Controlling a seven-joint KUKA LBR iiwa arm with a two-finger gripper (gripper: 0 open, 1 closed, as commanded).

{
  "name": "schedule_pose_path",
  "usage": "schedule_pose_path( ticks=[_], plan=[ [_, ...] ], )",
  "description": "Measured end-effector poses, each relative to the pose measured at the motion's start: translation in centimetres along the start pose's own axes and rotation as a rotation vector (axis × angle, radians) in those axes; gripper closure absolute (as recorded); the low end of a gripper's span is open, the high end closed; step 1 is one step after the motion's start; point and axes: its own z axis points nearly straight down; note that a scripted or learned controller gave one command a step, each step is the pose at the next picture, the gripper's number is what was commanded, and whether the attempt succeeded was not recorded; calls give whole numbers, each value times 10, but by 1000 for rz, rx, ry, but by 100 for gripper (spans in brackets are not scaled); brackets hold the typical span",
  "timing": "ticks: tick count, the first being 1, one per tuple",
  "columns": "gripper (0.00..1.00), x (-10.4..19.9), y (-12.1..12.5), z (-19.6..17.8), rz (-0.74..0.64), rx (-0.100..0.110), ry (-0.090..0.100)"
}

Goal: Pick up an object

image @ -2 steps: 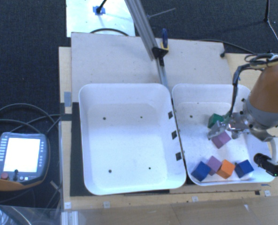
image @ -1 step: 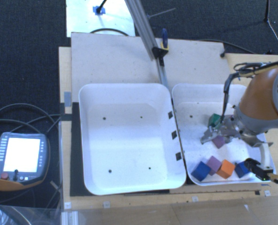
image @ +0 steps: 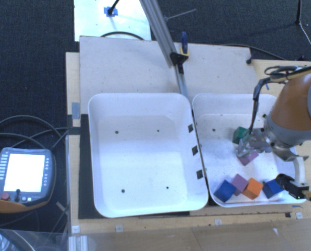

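Note:
My gripper (image: 245, 149) is low in the right bin (image: 218, 109), reaching in from the right under the grey and orange arm (image: 297, 114). A small purple block (image: 248, 158) lies right at its tip, partly covered by it. A green block (image: 240, 135) sits just behind the gripper to the left. Along the bin's front edge lie a blue cube (image: 224, 190), a purple cube (image: 240, 183), an orange cube (image: 253, 188) and a second blue cube (image: 273, 188).
The left bin (image: 100, 140) stands beside the right one, sharing a raised rim (image: 195, 150). A slanted metal pole (image: 163, 33) crosses the back of the bench. A teach pendant (image: 22, 179) lies on the floor at the left.

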Motion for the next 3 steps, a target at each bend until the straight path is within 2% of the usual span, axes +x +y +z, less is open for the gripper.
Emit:
schedule_pose_path(
  ticks=[1, 2, 3],
  plan=[
    [100, 5, 11, -53, -1, -4, -1],
    [100, 5, 12, -64, 0, 0, 0],
    [100, 64, 7, -72, -7, 1, 3]
  ],
)
